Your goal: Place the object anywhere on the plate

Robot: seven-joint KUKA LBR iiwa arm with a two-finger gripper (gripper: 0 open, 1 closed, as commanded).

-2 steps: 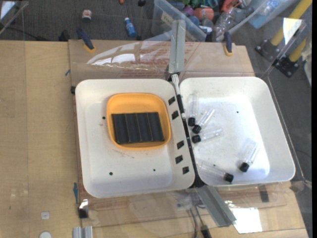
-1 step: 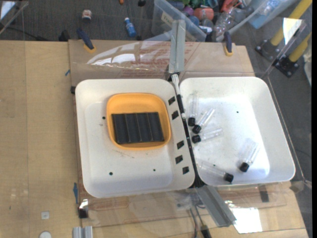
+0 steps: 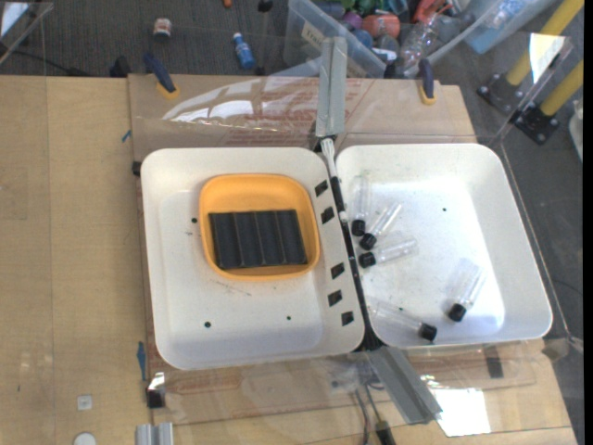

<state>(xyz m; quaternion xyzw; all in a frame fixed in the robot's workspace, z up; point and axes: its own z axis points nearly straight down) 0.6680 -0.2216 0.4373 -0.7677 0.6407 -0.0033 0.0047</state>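
An orange plate (image 3: 215, 200) sits in the left white bin (image 3: 176, 313), with a dark ribbed rectangular block (image 3: 258, 239) lying flat across its middle. In the right white bin (image 3: 505, 202) lie several clear plastic tubes with black caps: one near the divider (image 3: 359, 207), one slanted beside it (image 3: 380, 224), one lower (image 3: 387, 252), one at the right (image 3: 464, 289), and one near the front edge (image 3: 406, 321).
A metal bar (image 3: 330, 86) rises behind the divider between the bins. A clear tub of colourful toys (image 3: 389, 7) stands on the floor beyond the bench. The wooden bench top (image 3: 65, 248) stretches to the left.
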